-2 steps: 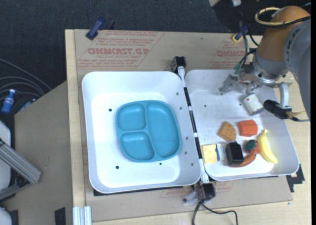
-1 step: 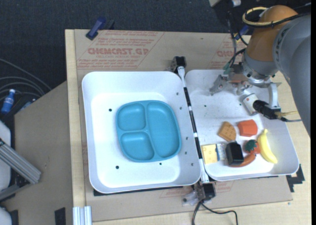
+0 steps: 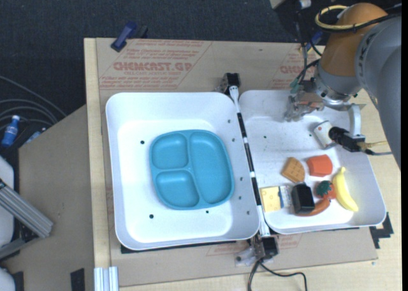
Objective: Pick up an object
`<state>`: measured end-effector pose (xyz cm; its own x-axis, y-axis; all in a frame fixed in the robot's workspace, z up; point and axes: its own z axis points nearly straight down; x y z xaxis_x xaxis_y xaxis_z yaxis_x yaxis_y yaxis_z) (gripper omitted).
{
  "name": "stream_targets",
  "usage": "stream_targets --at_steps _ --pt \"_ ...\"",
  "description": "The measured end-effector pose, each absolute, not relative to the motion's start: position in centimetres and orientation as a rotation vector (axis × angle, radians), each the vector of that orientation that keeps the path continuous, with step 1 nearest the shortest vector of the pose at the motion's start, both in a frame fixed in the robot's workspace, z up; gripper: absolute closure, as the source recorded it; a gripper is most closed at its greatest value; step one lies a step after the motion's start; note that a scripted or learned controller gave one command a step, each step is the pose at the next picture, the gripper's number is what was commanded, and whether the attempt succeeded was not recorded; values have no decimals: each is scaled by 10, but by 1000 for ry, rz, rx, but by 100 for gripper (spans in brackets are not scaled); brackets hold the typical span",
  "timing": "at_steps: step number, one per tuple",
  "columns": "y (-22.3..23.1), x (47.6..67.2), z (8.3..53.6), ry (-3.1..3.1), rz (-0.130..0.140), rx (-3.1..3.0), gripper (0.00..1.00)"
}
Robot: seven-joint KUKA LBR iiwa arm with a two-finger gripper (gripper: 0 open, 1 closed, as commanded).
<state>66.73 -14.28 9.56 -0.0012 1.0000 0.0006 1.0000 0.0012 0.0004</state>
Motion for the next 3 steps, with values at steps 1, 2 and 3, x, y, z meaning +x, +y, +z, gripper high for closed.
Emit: stream_targets --at_steps 1,2,3 --pt "-143 667 95 -2222 -1 -2220 0" --pt "-150 666 85 -2220 1 -2221 0" --pt "-149 667 96 -2222 -1 -2223 100"
